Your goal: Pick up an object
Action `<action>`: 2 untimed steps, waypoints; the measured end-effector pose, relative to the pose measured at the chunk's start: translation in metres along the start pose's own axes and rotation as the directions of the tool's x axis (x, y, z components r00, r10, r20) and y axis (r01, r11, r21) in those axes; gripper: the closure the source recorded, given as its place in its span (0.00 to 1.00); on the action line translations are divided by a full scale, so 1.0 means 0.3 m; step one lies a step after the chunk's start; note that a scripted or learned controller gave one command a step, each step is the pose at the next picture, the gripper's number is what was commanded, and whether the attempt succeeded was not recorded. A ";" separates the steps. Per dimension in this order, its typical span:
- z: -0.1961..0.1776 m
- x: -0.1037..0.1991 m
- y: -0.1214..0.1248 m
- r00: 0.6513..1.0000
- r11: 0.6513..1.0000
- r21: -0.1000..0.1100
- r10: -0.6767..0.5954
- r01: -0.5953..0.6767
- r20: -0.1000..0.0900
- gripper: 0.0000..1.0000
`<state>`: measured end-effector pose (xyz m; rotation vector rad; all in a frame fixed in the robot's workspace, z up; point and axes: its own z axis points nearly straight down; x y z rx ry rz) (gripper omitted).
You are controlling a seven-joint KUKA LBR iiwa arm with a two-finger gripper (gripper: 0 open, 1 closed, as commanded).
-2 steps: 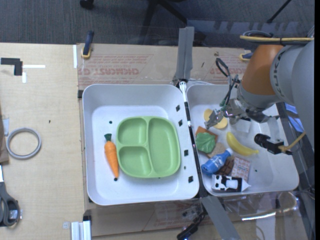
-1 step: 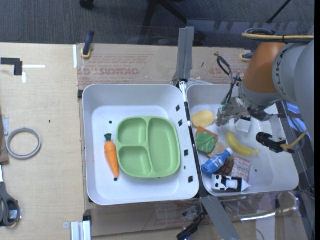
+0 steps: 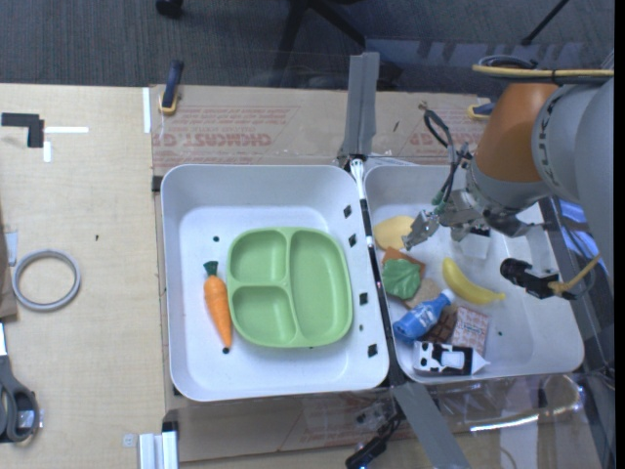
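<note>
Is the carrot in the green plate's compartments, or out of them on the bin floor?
Out. The carrot lies on the white floor of the left bin, beside the left edge of the green plate.

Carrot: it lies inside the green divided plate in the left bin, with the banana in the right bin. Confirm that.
Not quite. In the camera view the carrot lies on the bin floor beside the green divided plate, along its left edge, not in one of its compartments. The rest stands: both are in the left bin, and the banana is in the right bin.
</note>
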<state>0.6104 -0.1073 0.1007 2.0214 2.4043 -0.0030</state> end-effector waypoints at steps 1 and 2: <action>0.029 -0.089 0.149 0.999 0.999 -0.001 0.042 -0.042 0.000 0.00; 0.032 0.000 -0.165 0.969 0.969 0.002 0.248 -0.248 -0.001 0.00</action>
